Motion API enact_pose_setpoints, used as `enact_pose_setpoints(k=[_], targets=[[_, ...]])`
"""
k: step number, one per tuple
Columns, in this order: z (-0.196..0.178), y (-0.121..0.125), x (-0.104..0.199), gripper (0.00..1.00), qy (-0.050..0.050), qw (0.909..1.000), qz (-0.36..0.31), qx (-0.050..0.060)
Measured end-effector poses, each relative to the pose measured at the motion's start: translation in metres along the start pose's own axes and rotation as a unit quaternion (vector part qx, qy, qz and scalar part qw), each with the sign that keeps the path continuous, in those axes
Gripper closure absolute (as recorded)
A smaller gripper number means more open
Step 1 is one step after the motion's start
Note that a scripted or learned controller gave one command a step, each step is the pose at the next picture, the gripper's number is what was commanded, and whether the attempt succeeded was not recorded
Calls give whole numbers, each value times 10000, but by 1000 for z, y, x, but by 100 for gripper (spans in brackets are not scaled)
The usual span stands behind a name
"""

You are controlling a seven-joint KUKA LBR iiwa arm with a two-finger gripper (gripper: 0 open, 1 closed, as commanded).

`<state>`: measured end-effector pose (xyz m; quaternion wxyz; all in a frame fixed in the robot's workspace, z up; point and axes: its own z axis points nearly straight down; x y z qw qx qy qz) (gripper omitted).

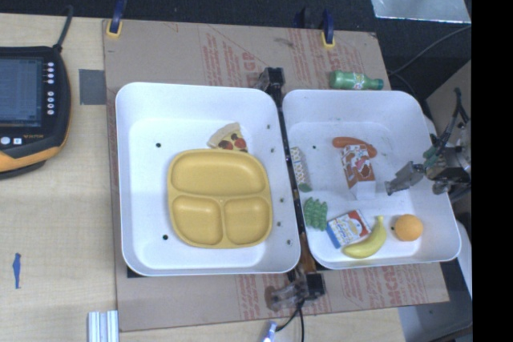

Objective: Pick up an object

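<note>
No object is yet lifted. The gripper (417, 172) is seen at the right bin's (321, 104) right side with fingers parted, nothing between them. The orange (408, 227) and banana (365, 240) are left lying near it.

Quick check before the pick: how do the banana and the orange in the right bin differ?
The banana is yellow, long and curved; the orange is orange, round and smaller. The banana lies against a small carton, while the orange sits apart, closer to the gripper. Both are toy fruit near the right bin's front edge.
</note>
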<state>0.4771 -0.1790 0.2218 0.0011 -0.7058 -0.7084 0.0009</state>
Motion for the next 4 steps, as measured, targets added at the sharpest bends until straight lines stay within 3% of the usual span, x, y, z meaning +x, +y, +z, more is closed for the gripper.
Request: enact_pose_setpoints(k=[1,2,3,4], targets=[[76,54,40,0,1,10000,-12,14],[129,112,7,0,-3,10000,-5,-14],[118,113,7,100,1,10000,-20,-15],[-19,112,95,100,4,10000,-4,-10]])
